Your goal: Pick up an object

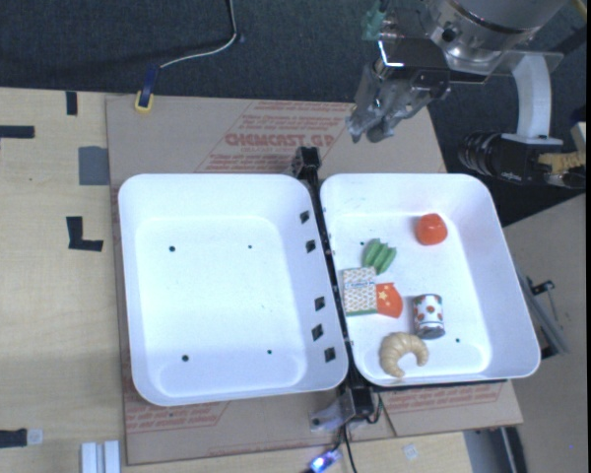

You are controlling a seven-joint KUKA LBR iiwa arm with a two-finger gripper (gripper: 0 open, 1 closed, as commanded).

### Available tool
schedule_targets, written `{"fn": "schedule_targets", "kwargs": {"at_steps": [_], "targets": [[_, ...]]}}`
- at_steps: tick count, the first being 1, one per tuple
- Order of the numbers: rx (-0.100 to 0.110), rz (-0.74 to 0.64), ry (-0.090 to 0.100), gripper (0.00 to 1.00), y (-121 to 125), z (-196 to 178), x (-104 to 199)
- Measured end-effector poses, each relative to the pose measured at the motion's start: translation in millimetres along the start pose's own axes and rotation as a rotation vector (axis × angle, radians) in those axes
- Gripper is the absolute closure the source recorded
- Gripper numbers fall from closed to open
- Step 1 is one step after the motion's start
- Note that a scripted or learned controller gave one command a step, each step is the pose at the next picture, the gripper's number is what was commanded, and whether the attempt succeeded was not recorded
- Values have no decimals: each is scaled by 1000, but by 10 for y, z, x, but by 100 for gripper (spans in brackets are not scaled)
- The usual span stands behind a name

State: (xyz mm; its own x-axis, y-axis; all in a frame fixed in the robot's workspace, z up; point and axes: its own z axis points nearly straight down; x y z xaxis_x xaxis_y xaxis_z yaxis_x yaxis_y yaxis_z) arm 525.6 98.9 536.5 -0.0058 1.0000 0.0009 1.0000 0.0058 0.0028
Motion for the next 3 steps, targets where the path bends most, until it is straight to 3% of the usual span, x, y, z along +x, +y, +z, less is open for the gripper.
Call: {"fn": "schedule_targets", "kwargs": {"at_steps": [2,3], "targets": [[3,0,-1,100,136,27,1017],[4,2,-1,100,64,25,1360]]}}
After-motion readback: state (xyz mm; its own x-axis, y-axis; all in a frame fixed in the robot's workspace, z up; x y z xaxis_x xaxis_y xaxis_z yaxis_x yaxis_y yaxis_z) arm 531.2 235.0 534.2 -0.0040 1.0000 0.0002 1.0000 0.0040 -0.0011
